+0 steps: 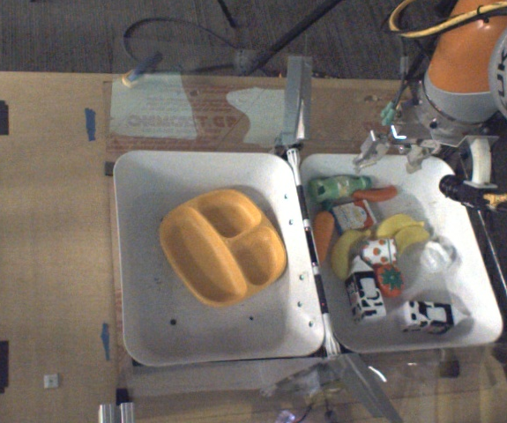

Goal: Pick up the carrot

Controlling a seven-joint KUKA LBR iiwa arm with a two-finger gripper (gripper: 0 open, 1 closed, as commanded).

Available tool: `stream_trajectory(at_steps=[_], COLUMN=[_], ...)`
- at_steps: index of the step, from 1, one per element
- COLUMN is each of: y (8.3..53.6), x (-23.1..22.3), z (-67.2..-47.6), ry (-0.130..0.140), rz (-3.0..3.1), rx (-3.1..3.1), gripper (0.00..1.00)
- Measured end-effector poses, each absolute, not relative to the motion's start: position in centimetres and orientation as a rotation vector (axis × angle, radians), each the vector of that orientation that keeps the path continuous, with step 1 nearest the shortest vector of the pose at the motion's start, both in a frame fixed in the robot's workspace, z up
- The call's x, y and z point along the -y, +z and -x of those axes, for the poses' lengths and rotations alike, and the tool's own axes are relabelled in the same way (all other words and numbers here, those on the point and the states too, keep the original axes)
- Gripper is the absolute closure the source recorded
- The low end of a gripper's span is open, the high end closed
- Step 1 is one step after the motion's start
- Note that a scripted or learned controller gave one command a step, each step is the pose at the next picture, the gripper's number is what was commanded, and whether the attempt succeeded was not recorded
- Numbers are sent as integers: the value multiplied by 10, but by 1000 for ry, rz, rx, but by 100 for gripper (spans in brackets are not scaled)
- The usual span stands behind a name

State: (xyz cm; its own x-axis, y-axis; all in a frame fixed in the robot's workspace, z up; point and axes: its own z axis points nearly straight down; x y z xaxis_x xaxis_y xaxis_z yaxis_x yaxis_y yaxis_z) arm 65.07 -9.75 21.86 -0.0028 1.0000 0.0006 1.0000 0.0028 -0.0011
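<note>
The carrot lies at the right bin's left wall, beside the bananas — hemmed in, awkward to reach. The end effector hangs over the bin's far rim, fingers spread and empty — I'd guess poised to descend.

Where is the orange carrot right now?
The orange carrot lies in the right white bin, against its left wall, below the green bottle and beside the yellow bananas.

The arm shows part of a dark "KUKA" mark; other labels are too blurred to read.
</note>
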Motion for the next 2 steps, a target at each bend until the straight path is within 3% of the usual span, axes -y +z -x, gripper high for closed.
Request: stream_trajectory(at_steps=[1,2], y=[238,147], x=[98,103], z=[-668,-667], ry=[-4,-1], rz=[1949,1597], rx=[2471,2706], gripper=[0,0])
